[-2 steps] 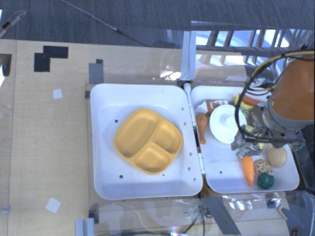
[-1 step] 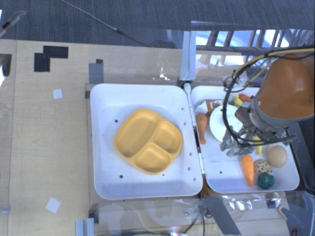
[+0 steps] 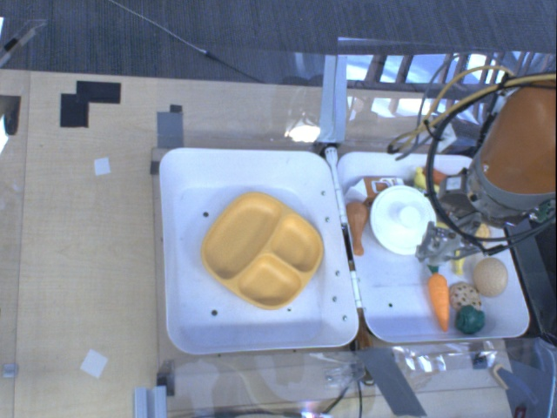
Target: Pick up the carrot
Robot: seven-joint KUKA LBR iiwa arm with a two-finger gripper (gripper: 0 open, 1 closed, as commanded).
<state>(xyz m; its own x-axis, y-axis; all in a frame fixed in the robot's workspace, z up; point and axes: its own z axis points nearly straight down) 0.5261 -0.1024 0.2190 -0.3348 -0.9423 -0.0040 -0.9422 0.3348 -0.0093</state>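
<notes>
The carrot [image 3: 439,301], orange with a pale green top, lies lengthwise in the front part of the right bin [image 3: 392,307]. My gripper [image 3: 440,249] hangs just above the carrot's top end, between it and a white bowl [image 3: 402,219]. Nothing is seen held in it. The grey arm with its orange band [image 3: 520,142] covers the bin's back right corner.
A beige egg [image 3: 491,277], a speckled cookie [image 3: 465,295] and a dark green item [image 3: 470,320] crowd the carrot's right side. An orange-brown piece [image 3: 357,225] lies along the bin's left wall. A yellow divided plate [image 3: 263,249] sits in the left bin [image 3: 187,320].
</notes>
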